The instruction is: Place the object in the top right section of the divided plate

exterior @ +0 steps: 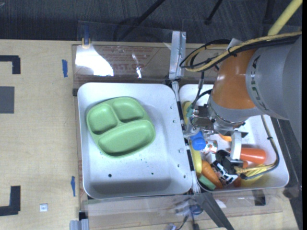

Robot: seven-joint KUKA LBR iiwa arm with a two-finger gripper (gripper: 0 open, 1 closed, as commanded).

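Observation:
A green divided plate point(121, 125) lies empty in the left bin point(144, 176), with two small sections at its far side and one large section nearer the front. My gripper point(204, 135) is down in the right bin point(280, 171), hanging over a pile of toy food at the bin's left side. A small blue object point(197, 143) sits right under it, beside a white and orange piece point(211, 146). The grey arm and its orange band hide the middle of that bin.
Around the gripper lie an orange cylinder point(252, 154), a yellow banana point(255, 172), a yellow strip point(196, 161), an orange carrot point(209, 168) and a green piece point(207, 180). A raised wall point(181, 128) divides the two bins.

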